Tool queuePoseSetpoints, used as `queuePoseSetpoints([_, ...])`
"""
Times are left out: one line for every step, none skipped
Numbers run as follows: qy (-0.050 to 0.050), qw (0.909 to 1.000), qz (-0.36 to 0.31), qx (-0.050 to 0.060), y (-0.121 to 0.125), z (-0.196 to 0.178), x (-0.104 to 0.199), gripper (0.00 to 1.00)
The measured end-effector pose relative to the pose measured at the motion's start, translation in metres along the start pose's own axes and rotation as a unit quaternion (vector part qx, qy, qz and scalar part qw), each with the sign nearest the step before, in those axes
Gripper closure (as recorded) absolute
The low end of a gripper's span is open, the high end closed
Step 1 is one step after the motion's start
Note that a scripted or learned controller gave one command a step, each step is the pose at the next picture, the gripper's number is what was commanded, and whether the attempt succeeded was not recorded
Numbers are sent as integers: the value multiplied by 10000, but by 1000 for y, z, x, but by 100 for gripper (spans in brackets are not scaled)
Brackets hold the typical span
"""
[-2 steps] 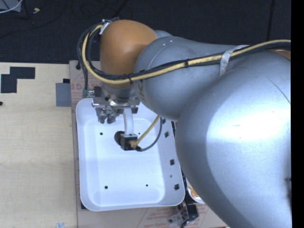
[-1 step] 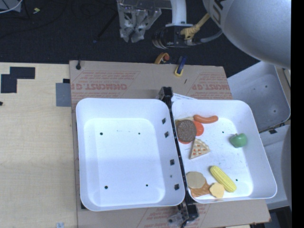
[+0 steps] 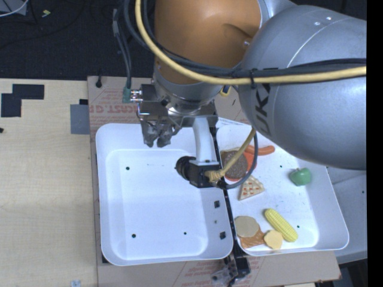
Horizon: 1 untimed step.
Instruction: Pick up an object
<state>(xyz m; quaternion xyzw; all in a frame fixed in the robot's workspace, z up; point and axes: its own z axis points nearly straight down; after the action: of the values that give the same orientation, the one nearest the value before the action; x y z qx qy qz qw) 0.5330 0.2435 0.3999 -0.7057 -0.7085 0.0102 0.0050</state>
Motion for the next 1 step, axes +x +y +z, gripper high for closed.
queuePoseSetpoints([1,10000,28,-40,65,150,0,100])
